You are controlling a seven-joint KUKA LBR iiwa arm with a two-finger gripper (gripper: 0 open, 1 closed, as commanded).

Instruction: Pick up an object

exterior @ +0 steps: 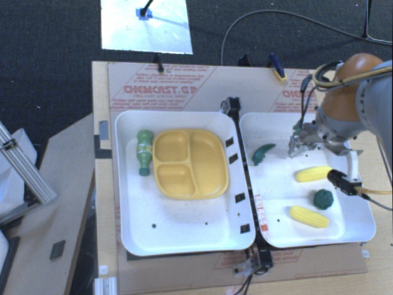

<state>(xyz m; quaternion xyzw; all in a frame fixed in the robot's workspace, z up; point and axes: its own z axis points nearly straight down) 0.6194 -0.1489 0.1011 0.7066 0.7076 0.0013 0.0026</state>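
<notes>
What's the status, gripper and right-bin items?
Gripper low over right bin, upper part, holding nothing visible. Two corn cobs, dark green pepper, broccoli piece all loose. Nothing blocking.

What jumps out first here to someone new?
The yellow divided tray in the left bin, with a green bottle lying beside it on its left. Then the grey-and-orange arm with its gripper low over the right bin, near two yellow corn cobs.
</notes>
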